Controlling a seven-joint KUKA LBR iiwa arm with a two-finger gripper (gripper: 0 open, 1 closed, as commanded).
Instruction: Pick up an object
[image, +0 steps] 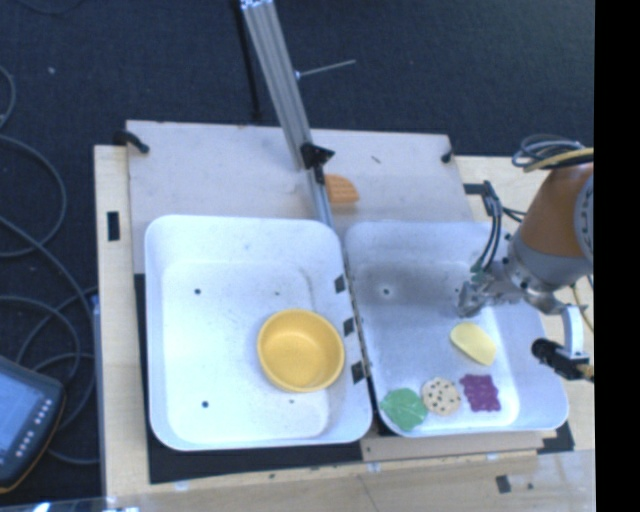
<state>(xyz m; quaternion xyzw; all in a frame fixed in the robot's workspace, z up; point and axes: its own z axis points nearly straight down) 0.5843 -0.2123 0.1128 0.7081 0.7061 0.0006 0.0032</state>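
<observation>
The pincer (474, 297) is hovering just beyond the yellow piece (474, 343); its state I cannot tell. Likely light, smooth; pinch across its narrow sides.

A yellow bowl (300, 349) is seen upright in the left bin, while a pale yellow piece (474, 343), a green disc (404, 408), a speckled cookie (440, 396) and a purple piece (481, 392) are scattered in the right bin's near half.

The yellow bowl (299, 349) looks like smooth plastic (faintly glossy), as do the scuffed white bins (180, 250).
</observation>
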